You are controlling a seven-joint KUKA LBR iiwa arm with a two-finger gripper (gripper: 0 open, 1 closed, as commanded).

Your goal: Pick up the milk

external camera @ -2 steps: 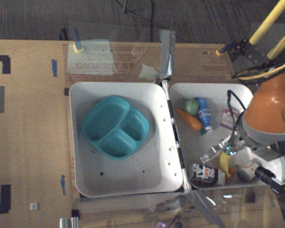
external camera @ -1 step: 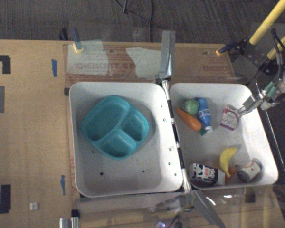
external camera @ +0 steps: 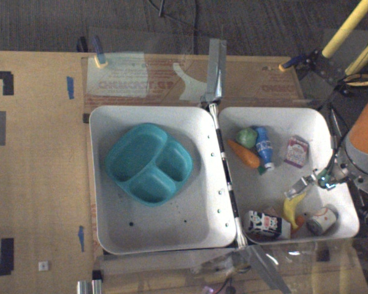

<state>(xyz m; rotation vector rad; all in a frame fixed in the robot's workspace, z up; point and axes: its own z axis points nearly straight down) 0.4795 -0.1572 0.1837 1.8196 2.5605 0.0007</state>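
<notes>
A robotics lab, plainly: left of the gripper [external camera: 316,181], two white bins [external camera: 110,225] sit on a cardboard-topped bench [external camera: 37,164] marked with black tape squares [external camera: 1,83], cables [external camera: 172,5] trailing over carpet beyond.

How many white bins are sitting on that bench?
2. The left bin holds a teal divided plate. The right bin, beside it, holds the small items, including the milk at its near edge.

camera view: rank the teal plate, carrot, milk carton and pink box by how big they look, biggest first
1. Teal plate, by far the largest.
2. Milk carton.
3. Carrot, close to the milk carton in length but thinner, so that order is unsure.
4. Pink box, the smallest.
</notes>
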